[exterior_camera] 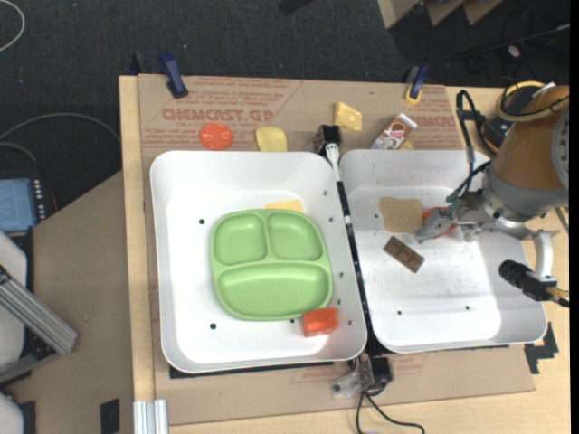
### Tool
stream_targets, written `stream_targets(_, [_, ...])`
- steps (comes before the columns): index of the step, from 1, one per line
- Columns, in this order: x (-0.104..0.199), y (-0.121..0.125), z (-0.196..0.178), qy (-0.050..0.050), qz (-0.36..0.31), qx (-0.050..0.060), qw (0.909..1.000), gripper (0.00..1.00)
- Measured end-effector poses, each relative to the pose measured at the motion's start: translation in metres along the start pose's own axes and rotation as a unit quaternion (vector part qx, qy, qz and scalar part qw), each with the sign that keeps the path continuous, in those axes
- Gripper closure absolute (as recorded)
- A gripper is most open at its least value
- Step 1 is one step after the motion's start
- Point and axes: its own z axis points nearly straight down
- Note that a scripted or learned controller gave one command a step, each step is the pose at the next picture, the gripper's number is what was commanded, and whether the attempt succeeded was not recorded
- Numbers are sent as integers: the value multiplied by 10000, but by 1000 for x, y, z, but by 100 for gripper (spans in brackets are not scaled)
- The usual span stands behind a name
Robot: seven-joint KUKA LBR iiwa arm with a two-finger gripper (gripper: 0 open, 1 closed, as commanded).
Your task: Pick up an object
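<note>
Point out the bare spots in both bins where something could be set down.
Right bin: its front half, below the brown block, is bare; the upper part is crowded by the tan slab and gripper. Left bin: the green plate and orange block leave only the rear-left corner and left strip.

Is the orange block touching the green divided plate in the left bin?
Touching. The camera view shows the orange block pressed against the lower right rim of the green plate, with no white gap between them.

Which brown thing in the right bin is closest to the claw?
The tan flat piece, right beside the claw; the darker brown block lies lower, farther off.
</note>
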Motion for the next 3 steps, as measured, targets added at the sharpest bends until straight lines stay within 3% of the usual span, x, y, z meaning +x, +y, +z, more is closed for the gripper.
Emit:
stream_targets(1, [-31, 45, 10, -12, -17, -20, 10000, 0])
stream_targets(2, [8, 17, 10, 18, -18, 26, 10000, 0])
stream_targets(3, [-35, 42, 10, 14, -7, 3, 10000, 0])
